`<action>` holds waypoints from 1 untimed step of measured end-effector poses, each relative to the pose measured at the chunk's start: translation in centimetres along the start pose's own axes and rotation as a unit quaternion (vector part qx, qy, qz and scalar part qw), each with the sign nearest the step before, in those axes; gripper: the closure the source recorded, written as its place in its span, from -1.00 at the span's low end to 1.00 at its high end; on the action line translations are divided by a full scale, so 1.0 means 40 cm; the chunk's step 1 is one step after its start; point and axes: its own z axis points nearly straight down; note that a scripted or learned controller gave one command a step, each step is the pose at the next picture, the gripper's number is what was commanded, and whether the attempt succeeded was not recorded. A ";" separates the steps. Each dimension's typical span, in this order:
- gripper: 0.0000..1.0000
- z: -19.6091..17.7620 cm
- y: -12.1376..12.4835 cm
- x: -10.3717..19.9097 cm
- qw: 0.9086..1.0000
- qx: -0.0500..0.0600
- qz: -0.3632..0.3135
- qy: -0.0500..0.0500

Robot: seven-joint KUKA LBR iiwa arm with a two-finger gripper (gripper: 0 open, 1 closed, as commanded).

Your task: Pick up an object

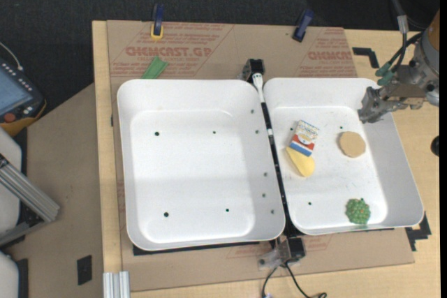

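Still in the approach step: at centre right of the frame lie a yellow-ended packet (pixel 302 149), a tan disc (pixel 353 144) and a green cluster (pixel 358 211). Further right, over the right bin's (pixel 335 95) upper-right rim, the claw (pixel 372 110) hovers with nothing visibly held; I cannot tell its spread. Next, I'd judge, it must move left and descend onto the nearby disc

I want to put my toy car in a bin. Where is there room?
The left bin has the most bare floor. In the right bin, the yellow packet, round cookie and green bunch crowd the middle and right, with the gripper above its far right corner. Its near-left floor is bare.
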 end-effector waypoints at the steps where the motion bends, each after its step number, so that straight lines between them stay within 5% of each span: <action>1: 1.00 0.005 -0.064 0.145 1.000 0.008 0.001 0.002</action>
